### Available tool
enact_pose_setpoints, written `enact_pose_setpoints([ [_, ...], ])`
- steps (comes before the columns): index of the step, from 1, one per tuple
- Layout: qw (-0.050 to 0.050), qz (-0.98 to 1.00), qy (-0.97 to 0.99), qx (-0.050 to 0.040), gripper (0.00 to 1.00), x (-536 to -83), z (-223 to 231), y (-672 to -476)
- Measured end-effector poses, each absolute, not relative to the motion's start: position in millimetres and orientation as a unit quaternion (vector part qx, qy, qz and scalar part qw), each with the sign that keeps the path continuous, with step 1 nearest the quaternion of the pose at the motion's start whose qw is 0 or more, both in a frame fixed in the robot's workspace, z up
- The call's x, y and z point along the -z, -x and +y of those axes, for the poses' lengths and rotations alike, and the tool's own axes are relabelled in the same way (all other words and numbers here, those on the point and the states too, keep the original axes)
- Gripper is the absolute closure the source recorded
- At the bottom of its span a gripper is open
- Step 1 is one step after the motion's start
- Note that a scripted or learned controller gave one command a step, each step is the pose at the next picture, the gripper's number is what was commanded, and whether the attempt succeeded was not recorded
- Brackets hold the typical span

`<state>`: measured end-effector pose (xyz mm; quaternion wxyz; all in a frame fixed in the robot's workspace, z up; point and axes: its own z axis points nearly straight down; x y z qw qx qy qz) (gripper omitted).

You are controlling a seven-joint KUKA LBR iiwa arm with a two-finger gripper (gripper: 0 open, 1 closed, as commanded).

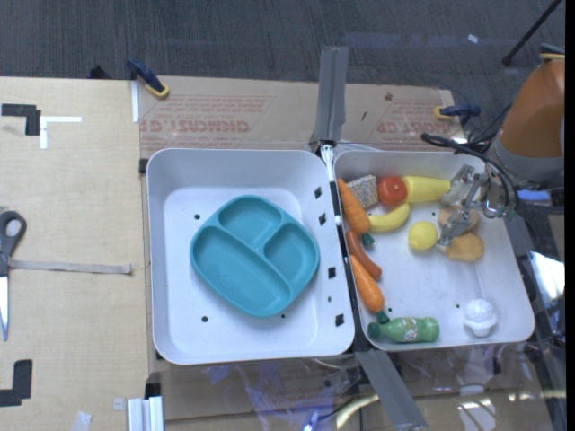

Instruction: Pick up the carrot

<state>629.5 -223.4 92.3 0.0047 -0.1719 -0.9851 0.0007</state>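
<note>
The carrot (367, 287) lies by the left wall of the right bin (503, 330), well apart from the gripper (455, 223) over on the right side. It is orange and long, with a green end. The gripper's fingers are apart, over a brown food toy (465, 248).

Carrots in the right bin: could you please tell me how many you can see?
2. One carrot lies at the bin's left wall near the top; a second carrot lies lower along the same wall. A red piece between them may be another item.
</note>
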Motion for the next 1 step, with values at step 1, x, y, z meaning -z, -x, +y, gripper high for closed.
enact_pose_setpoints([
  [1, -0.002, -0.987, 0.159, 0.0002, 0.00, -111.5, -168.0, -608.1],
])
